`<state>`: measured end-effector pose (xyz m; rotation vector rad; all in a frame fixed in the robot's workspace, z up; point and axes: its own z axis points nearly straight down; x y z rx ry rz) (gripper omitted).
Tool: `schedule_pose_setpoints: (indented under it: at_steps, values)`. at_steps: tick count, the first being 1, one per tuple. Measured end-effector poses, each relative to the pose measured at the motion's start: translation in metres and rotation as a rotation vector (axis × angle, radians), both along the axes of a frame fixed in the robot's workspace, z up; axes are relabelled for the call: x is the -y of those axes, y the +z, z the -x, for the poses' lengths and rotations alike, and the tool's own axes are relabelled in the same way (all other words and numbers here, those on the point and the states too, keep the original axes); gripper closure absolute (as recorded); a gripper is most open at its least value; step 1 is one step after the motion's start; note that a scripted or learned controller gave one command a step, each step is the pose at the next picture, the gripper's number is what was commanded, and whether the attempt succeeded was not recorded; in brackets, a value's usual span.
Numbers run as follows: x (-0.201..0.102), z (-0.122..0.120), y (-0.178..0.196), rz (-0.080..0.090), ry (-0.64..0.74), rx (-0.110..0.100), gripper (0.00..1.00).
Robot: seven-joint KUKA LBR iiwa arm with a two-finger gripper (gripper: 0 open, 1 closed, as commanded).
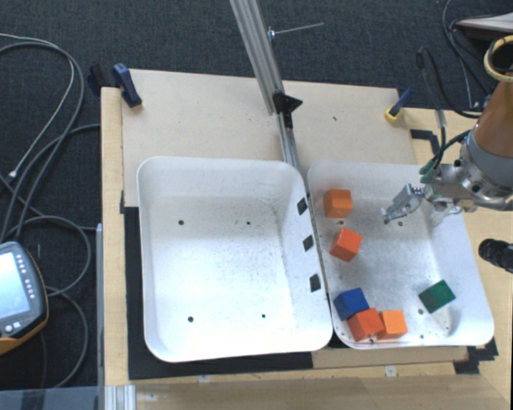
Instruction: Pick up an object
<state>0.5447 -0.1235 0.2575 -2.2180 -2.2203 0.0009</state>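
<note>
The right bin point(456, 249) holds several small cubes. An orange cube point(338, 202) lies near its far left, and an orange-red cube point(347, 243) sits just below it. A blue cube point(350, 302), a red-orange cube point(367, 323) and an orange cube point(393, 322) cluster at the near edge. A green cube point(437, 295) lies at the near right. My gripper point(420, 208) hangs over the far middle of the right bin, to the right of the orange cube. It is open, with nothing between its fingers.
The left bin point(154, 238) stands beside the right one. A slanted metal pole point(262, 57) rises from between the bins at the back. Clamps point(126, 84) sit on the bench's far corners. Cables and a teach pendant point(10, 292) lie on the floor to the left.
</note>
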Motion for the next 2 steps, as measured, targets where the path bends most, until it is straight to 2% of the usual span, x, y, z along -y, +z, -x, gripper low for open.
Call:
schedule_pose_setpoints:
  at_steps: [1,2]
  values:
    - [-0.014,-0.051,-0.046,0.002,0.003,0.002,0.0]
    - [0.021,-0.112,-0.08,0.004,0.0,0.005,0.0]
